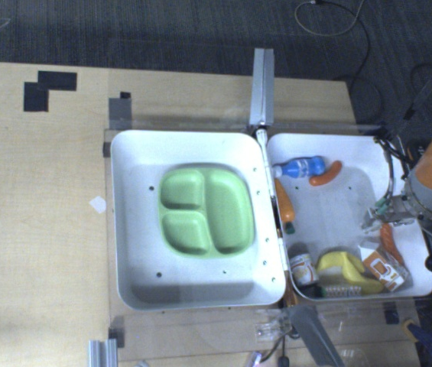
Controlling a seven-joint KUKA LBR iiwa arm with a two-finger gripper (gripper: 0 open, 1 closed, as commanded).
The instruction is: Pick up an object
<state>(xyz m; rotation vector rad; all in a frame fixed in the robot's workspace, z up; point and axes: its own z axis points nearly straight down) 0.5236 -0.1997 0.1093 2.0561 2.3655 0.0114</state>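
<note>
Crowding a yellow plastic banana [343, 267], the gripper [384, 217] at three o'clock, finger state unclear, is risking a snagged miss.

A divided plate [204, 209] lies in the left bin [135, 281]; bottle [301, 167], banana [344, 266] and apparently a can [301, 268] in the right bin [353, 145].

We see the right bin [353, 147] holding a clear water bottle [301, 167] lying beside an orange sausage [327, 173] near its far wall, and a yellow banana [345, 267] at its near wall.
</note>
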